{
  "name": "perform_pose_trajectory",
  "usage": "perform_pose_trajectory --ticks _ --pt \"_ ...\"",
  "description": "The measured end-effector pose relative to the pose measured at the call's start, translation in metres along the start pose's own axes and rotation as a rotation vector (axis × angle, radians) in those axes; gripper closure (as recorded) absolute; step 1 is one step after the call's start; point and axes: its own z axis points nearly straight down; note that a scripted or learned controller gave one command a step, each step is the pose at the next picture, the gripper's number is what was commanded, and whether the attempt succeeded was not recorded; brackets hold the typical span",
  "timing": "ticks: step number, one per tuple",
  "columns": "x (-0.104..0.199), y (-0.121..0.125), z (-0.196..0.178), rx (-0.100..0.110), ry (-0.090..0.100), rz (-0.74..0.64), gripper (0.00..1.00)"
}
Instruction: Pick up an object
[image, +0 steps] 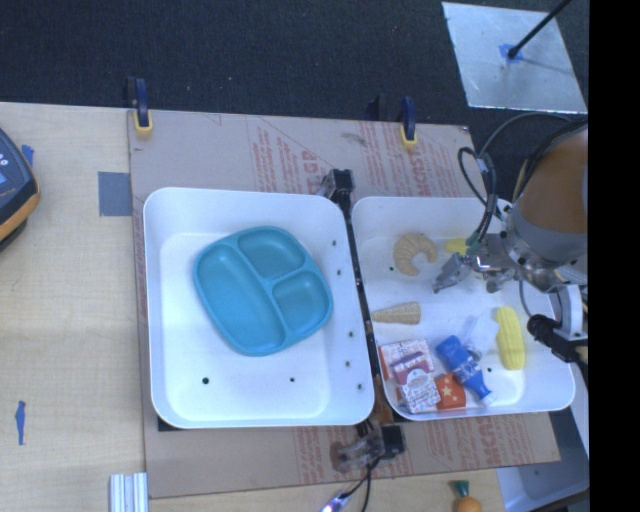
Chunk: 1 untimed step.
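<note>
Grey fingers (455, 272) hover low in the right bin (380, 300) beside the croissant (413, 251); their state is unclear.

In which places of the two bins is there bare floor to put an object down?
Left bin: a bare strip along the front, below the blue plate. Right bin: a small patch between croissant and cone. The front of the right bin is crowded.
</note>
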Motion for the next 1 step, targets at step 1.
perform_pose_trajectory --ticks 1 --pt "0.048 0.0449 0.0463 0.002 0.001 -0.003 0.0"
